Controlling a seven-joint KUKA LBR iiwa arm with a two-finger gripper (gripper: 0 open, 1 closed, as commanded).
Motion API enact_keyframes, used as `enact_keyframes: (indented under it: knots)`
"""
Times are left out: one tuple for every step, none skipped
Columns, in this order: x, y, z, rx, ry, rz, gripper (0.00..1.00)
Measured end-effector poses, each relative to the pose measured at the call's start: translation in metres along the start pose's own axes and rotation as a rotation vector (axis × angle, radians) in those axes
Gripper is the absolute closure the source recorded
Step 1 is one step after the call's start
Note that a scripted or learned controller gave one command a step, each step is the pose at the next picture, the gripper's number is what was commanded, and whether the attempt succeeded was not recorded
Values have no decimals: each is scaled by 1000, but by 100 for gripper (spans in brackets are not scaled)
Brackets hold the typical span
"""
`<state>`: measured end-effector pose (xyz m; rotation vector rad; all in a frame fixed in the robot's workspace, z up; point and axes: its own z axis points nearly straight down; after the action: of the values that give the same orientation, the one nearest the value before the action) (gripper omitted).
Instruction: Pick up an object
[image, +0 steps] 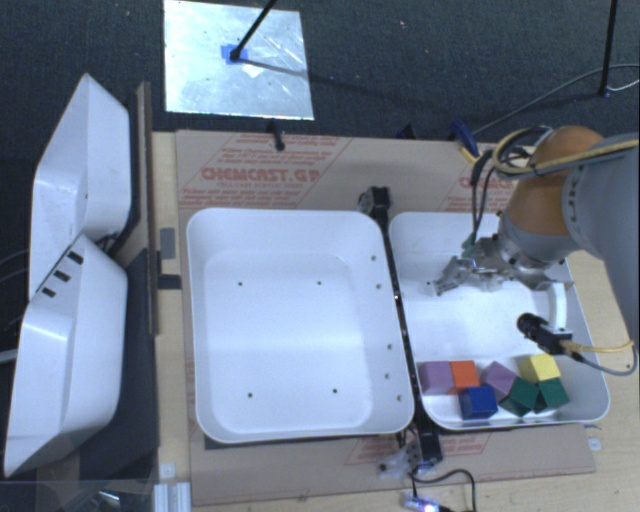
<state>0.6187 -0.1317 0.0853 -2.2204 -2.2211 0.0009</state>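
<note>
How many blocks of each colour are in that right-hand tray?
Purple blocks: 2
Orange block: 1
Blue block: 1
Green blocks: 2
Yellow block: 1
Total: 7

The brown board under the two bins carries red print. Above the left bin the word "CHEMCAST" can be read, followed by what looks like "GP". Smaller red lines sit above and below it, too small to read. More red lettering shows at the board's top right corner and along its lower edge, partly hidden and not legible.
</note>
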Motion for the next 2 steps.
enact_keyframes:
  knots:
    - [0, 1, -12, -4, -1, 0, 100]
    - [-2, -1, -55, -5, -1, 1, 100]
